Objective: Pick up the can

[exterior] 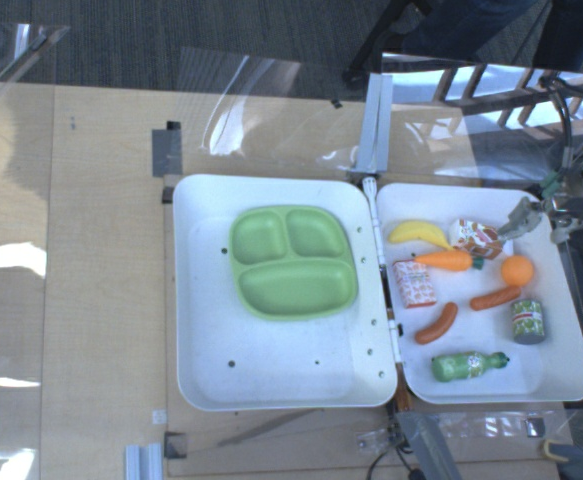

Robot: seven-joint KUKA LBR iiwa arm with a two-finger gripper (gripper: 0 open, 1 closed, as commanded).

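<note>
The can [527, 320] is small, with a green label and a silvery top. It stands upright in the right bin [561, 380], close to that bin's right wall and just below an orange ball [517, 270]. My gripper [523, 216] hangs over the far right corner of the same bin, next to a white-and-red pouch [474, 236]. The gripper is well behind the can and apart from it, with nothing seen in its grasp.
The right bin also holds a banana [418, 233], a carrot [444, 261], a red-and-white box [414, 283], two sausages [436, 322] and a green bottle [468, 365] lying in front of the can. A green divided plate [293, 262] sits in the left bin [271, 373].
</note>
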